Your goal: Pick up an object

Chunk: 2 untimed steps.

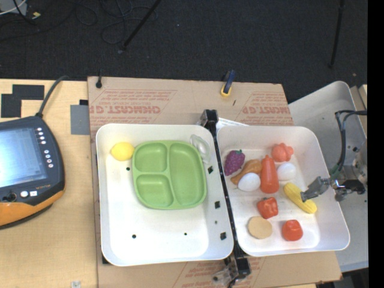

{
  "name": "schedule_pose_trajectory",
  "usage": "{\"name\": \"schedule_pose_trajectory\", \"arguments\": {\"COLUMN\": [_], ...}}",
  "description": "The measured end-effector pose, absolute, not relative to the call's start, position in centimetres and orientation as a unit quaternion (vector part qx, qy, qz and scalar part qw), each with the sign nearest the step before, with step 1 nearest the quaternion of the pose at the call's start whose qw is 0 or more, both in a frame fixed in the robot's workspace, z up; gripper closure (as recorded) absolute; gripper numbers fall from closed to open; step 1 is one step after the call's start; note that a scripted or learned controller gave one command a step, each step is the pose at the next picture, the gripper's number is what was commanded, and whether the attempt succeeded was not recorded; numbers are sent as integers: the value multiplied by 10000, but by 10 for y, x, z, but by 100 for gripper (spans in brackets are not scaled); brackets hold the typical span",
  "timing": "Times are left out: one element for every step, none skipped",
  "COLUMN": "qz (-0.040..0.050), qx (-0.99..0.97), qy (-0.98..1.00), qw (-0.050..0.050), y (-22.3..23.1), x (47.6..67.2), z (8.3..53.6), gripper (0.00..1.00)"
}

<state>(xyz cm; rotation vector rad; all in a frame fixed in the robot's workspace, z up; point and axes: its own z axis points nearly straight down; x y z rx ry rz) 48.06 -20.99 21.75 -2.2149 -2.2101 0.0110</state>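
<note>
Yellow plastic marks the nearest candidate: a toy banana lies at the right side of the right bin, and the gripper sits low just beside its upper end, perhaps touching it. Whether the gripper is spread or closed cannot be told from this slanted view, and nothing can be seen held in it. The banana lies diagonally, so a good grasp would likely cross its short width rather than run along its length. A red pepper piece and a tall red toy lie near on its left, leaving little room on that side; approaching from the bin's right wall looks safer. The left bin holds a green divided plate and a lemon, well apart.
</note>
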Motion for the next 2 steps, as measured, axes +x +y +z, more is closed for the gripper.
{"name": "schedule_pose_trajectory", "arguments": {"qz": [5, 13], "qx": [-7072, -7060], "qy": [-7070, -7082], "qw": [6, 40], "y": [-210, -202], "x": [483, 481], "z": [224, 178], "gripper": [0, 0]}}
